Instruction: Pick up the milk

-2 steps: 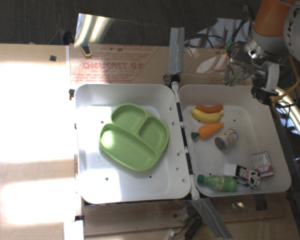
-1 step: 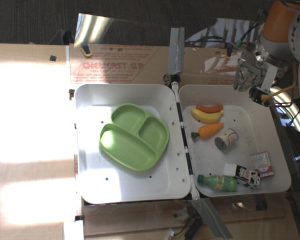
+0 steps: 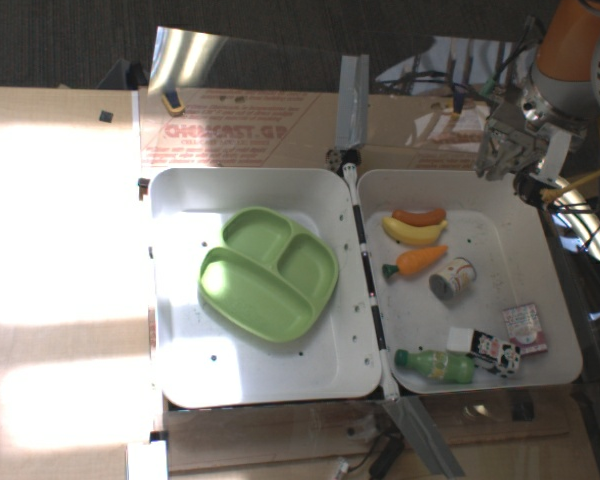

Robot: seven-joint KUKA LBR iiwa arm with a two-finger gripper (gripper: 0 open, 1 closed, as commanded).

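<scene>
Gripper [image 3: 502, 153] hung above the far edge of the right bin [image 3: 540, 268], near its far right corner; can't tell whether it was released or clenched, view too small and cluttered there. Nothing visible in it. Milk carton [image 3: 488, 350], white w/ black cow spots, lay on its side well below gripper, toward the bin's near edge, touching the green bottle [image 3: 436, 366] on its left and just beside a pink packet [image 3: 525, 327] on its right. Between gripper and milk: sausage [image 3: 419, 216], banana [image 3: 414, 232], carrot [image 3: 416, 261], small can [image 3: 452, 278]. Far to gripper's left, the left bin [image 3: 180, 298] held a green divided plate [image 3: 268, 273].
</scene>
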